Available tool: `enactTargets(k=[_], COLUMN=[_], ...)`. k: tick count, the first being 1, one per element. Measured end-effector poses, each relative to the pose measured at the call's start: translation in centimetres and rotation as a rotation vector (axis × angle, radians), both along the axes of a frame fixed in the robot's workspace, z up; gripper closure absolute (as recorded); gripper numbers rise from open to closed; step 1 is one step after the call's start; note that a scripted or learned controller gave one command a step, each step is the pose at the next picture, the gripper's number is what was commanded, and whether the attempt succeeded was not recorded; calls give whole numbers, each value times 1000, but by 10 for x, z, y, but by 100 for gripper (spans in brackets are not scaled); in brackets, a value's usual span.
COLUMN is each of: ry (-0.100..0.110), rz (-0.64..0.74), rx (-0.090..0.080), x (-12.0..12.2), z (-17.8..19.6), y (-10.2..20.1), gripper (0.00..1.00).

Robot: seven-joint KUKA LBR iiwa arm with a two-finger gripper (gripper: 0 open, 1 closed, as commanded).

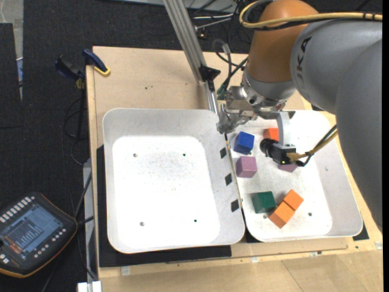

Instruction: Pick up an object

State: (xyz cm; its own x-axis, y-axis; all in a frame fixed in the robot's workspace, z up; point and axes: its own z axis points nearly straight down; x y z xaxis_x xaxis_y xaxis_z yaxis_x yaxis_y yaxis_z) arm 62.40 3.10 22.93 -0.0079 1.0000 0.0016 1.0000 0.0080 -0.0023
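In the camera view you see the arm [328, 59] reaching in from three o'clock, its wrist hanging over the upper part of the right bin [340, 224], with the gripper [226, 121] low near that bin's eleven o'clock corner, close to the divide between the bins. You cannot tell from this slant whether the claw is open or closed, and nothing is visibly caught in it, so treat the pick as not yet made. The candidates all lie in the right bin: a blue cube [244, 142] just at four o'clock of the gripper, a lilac cube [246, 166] directly below the blue one, a green cube [264, 201] towards six o'clock, and two orange blocks [286, 208] touching each other just beside the green one. A further orange piece and a purple piece sit half hidden behind the wrist hardware. The left bin [115, 163] holds no blocks. What remains, by my reading, is the whole grasp and lift; the blue cube looks the nearest target.
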Motion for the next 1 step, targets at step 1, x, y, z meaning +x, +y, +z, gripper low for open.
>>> enactTargets(k=[1], ry=[-2], rz=[1], rx=[1], x=[-6], z=[6], y=[59], gripper=[100])
